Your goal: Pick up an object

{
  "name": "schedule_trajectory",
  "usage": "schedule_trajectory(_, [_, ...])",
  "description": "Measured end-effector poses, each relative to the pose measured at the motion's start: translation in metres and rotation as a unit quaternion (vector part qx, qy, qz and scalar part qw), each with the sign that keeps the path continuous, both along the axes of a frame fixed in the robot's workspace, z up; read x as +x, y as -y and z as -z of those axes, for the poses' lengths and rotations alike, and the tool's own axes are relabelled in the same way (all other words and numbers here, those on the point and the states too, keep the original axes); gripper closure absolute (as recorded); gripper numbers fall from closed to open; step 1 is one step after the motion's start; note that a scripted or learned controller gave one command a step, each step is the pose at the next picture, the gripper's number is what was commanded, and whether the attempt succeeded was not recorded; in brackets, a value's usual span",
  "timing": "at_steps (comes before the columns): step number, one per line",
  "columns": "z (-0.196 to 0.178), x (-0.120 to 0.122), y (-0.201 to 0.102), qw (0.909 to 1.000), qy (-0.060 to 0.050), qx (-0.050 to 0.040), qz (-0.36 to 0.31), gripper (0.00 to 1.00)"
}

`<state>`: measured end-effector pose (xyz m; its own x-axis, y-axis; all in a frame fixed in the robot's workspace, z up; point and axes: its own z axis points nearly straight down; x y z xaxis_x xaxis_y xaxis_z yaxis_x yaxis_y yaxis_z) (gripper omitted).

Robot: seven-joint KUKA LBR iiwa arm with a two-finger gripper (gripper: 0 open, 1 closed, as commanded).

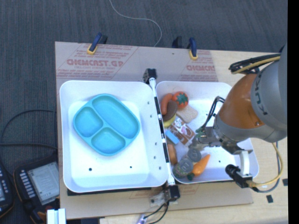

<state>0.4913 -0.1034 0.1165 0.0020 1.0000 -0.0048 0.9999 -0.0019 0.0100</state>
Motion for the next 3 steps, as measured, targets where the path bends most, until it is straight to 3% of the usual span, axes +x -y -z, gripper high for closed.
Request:
schedule_trajectory(1, [0.0001,-0.0001,-0.0001,1.0,0.0,0.0001,0.0,0.0])
schedule_trajectory(2, [-0.0093,0.0003,-0.0003,1.0,0.0,0.0005,0.0,1.0])
schedule_trajectory(3, [-0.0092,0.0003,-0.0004,1.0,0.0,0.0006,0.0,0.0])
